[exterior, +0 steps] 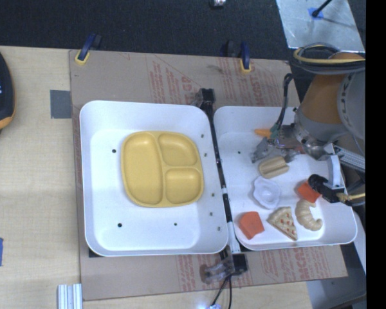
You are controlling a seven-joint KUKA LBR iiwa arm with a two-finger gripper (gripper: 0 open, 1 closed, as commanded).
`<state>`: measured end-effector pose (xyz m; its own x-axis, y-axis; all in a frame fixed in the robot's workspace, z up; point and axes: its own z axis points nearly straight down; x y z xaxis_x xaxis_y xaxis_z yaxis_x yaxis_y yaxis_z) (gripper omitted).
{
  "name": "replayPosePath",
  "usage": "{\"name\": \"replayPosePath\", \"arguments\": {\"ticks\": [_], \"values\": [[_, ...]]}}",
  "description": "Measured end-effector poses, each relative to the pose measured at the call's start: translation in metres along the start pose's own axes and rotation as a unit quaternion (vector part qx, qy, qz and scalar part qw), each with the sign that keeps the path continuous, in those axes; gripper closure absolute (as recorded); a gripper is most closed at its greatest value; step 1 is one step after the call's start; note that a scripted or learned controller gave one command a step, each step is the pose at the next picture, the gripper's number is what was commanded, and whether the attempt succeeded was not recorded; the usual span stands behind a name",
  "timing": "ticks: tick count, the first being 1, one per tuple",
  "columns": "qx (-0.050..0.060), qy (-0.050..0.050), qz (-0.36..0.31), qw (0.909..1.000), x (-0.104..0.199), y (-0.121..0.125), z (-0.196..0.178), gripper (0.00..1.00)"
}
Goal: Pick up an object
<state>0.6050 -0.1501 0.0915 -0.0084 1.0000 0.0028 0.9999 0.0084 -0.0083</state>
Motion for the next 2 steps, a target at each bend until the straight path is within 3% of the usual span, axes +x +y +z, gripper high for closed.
{"name": "replayPosePath", "arguments": {"ticks": [1, 2], "values": [[0.001, 0.001, 0.001, 1.0, -0.047, 0.052, -0.006, 0.0], [0.001, 0.0, 0.002, 1.0, 0.012, -0.018, 0.001, 0.0]]}}
